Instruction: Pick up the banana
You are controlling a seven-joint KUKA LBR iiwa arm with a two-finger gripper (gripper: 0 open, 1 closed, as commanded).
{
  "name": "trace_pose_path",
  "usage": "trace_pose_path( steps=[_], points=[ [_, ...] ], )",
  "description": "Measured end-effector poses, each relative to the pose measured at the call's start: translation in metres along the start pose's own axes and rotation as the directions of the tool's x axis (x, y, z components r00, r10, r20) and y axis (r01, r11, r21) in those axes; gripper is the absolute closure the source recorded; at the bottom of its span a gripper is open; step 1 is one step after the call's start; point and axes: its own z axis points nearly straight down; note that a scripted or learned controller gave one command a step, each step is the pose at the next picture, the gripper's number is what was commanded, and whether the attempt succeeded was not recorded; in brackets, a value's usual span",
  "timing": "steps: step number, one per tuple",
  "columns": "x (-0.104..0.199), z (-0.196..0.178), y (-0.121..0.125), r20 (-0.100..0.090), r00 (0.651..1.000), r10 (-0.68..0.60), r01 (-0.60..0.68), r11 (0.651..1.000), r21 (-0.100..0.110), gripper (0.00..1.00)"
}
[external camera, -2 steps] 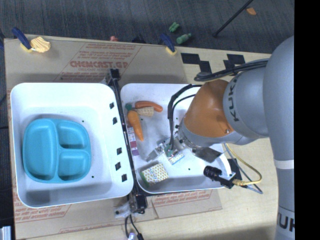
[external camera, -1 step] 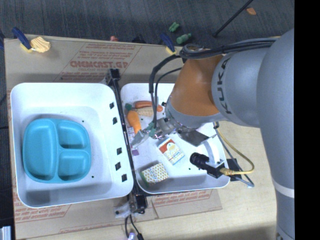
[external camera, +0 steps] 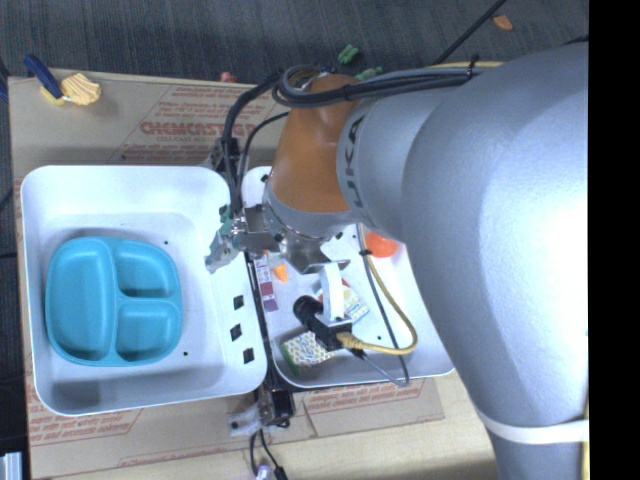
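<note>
My pincer (external camera: pixel 225 243) stands at the wall where the two bins meet, over the right edge of the left bin (external camera: pixel 40 198). Whether it is wide or narrow I cannot tell. The left bin holds a blue divided plate (external camera: pixel 113 300), lying flat and well apart from my pincer. My arm covers most of the right bin (external camera: pixel 430 371). An orange object (external camera: pixel 382 245) and a patterned item (external camera: pixel 303 349) show there. Where the banana lies I cannot tell. A yellow-and-blue item (external camera: pixel 70 86) rests on the bench (external camera: pixel 150 118), far corner.
</note>
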Motion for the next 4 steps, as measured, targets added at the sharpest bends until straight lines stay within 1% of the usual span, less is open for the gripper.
trace_pose_path(
  steps=[1,2,3,4],
  points=[
    [0.0,-0.01,0.0,-0.001,1.0,-0.006,0.006,1.0,0.003,1.0],
    [0.052,0.035,0.006,0.0,1.0,0.009,-0.009,1.0,0.003,1.0],
    [-0.011,-0.069,0.014,0.001,0.988,-0.153,0.153,0.988,-0.002,1.0],
    [0.048,0.003,-0.027,-0.001,0.994,-0.108,0.108,0.994,0.003,1.0]
  ],
)
